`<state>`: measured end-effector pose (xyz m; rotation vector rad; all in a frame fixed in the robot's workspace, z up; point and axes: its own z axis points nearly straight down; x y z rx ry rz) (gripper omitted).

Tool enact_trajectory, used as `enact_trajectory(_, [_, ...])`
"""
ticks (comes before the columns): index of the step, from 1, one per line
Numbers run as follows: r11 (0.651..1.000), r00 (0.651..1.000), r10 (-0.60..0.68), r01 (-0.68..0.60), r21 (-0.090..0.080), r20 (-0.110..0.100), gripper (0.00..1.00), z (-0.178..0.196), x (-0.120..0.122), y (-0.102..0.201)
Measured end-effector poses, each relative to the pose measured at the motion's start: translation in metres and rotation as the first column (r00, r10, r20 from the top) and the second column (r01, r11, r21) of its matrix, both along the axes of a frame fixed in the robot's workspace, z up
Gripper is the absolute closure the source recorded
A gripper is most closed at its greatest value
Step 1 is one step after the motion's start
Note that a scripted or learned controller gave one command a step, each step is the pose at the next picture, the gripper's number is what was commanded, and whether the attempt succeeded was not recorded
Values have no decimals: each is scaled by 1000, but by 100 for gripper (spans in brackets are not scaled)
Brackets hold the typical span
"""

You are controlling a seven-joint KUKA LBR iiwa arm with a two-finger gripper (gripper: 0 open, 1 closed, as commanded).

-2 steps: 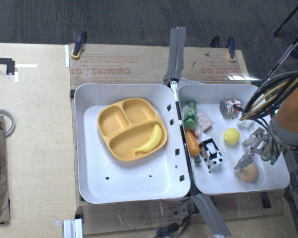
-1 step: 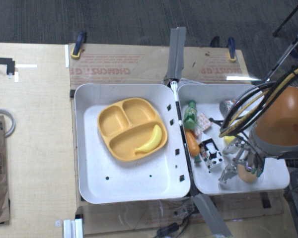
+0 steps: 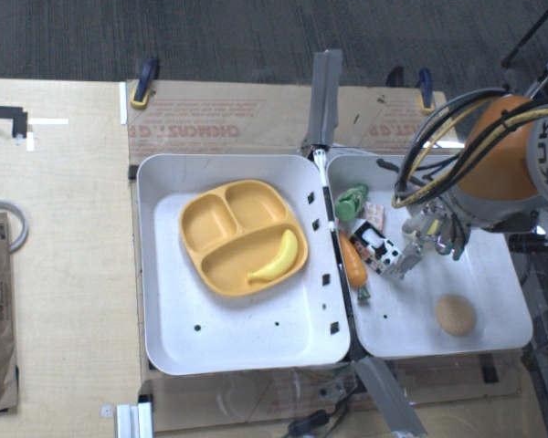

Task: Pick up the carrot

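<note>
The carrot [image 3: 352, 260] is orange with a green stub at its near end. It lies along the left wall of the right bin [image 3: 493, 336], close to the divider between the bins. My gripper [image 3: 404, 255] hangs over the right bin, a short way right of the carrot and apart from it. A black-and-white toy [image 3: 374, 243] lies between the gripper and the carrot, touching or nearly touching the carrot's side. Nothing shows in the gripper.
A green object [image 3: 350, 202] lies at the back of the right bin and a tan round object [image 3: 455, 316] near its front. The left bin [image 3: 164, 336] holds a yellow divided plate [image 3: 210, 222] with a banana [image 3: 276, 258].
</note>
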<state>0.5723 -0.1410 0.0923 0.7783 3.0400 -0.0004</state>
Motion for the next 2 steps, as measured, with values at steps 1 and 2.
enact_trajectory(1, [1000,1000,-1,1,-1,4,100,10,1,0])
enact_trajectory(2, [931,931,-365,365,-1,-1,100,-1,4,-5])
